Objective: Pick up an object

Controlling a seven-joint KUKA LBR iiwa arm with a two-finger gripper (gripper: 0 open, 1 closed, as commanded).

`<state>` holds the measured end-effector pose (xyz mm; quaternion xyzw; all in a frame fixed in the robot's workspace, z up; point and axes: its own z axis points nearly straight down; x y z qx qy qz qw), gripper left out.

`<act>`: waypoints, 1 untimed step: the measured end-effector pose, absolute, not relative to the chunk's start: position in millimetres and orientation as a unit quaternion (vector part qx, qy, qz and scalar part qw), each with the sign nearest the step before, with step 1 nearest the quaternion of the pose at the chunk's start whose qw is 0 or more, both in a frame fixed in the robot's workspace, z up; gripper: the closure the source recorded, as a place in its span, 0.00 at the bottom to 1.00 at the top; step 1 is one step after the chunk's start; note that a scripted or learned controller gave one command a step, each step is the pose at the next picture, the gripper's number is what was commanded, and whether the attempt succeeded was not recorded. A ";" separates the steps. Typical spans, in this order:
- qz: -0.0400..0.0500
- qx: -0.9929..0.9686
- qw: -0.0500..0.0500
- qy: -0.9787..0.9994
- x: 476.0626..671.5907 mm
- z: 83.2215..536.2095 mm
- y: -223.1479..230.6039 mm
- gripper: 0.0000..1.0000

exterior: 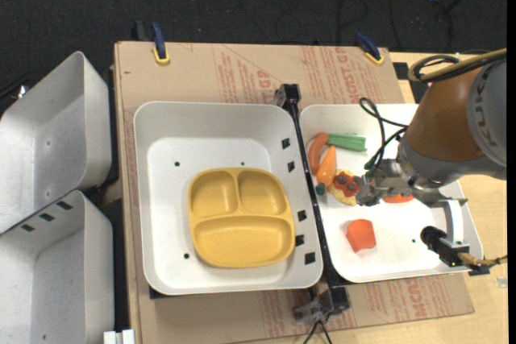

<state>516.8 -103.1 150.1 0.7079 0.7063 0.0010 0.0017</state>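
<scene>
On the left, a yellow divided tray point(240, 217) is seen lying flat in the left bin point(153, 173), well apart from the work. In the right bin point(387, 266), near its left wall, an orange carrot-like piece point(324, 161) and a green stick point(347, 142) are clustered with a small multicoloured toy point(347, 185), while an orange-red block point(361, 234) sits alone toward the front. The gripper point(377, 188) is placed low over the cluster, just beside the multicoloured toy, and a red piece point(397, 198) is partly hidden beneath it. Whether anything is grasped cannot be told from this angle. For a sound pick, a single item should be centred under the tool before closing, since crowded neighbours could be nudged aside; the lone block would likely be the easier target.
</scene>
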 end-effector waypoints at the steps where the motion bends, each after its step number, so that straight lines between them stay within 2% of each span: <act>1: 0.002 0.706 0.003 0.708 514.7 213.1 -103.6 1.00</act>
